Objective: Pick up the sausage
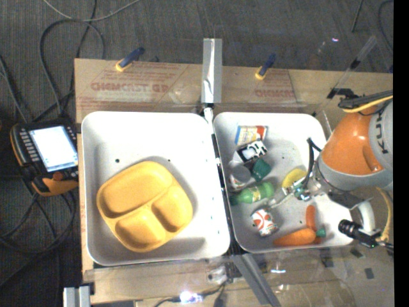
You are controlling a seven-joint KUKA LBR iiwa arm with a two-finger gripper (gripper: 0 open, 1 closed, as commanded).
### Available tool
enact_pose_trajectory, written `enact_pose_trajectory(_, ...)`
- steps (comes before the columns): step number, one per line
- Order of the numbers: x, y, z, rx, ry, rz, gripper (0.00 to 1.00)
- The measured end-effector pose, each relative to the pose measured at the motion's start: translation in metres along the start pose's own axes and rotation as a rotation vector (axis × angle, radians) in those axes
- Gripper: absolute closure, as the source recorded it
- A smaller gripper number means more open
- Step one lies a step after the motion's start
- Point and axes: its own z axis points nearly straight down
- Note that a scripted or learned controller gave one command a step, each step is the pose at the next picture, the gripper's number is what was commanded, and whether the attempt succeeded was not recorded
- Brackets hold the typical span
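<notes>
The sausage [310, 215] is a short red-orange piece lying in the right bin [281, 121], near its front right corner, just above an orange carrot [296, 238]. My gripper [300, 187] reaches in from the right under the orange-banded wrist. It hangs low over the bin between a yellow piece [294, 177] and the sausage, a little up and to the left of the sausage. Nothing can be seen held in it.
The right bin also holds a small can [250, 134], a black-and-white item [253, 151], a dark green piece [261, 167], a green bottle [252, 194] and a red-and-white ball [262, 221]. A yellow divided plate [144, 204] lies in the left bin [96, 152].
</notes>
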Motion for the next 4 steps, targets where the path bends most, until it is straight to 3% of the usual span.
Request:
enact_pose_trajectory(1,-0.036,-0.026,-0.001,-0.005,0.011,-0.072,0.00)
enact_pose_trajectory(2,-0.038,-0.025,-0.009,-0.006,0.005,-0.070,1.00)
enact_pose_trajectory(3,-0.039,-0.032,-0.141,0.013,0.009,-0.085,1.00)
enact_pose_trajectory(4,-0.039,-0.032,-0.141,0.013,0.010,-0.085,0.00)
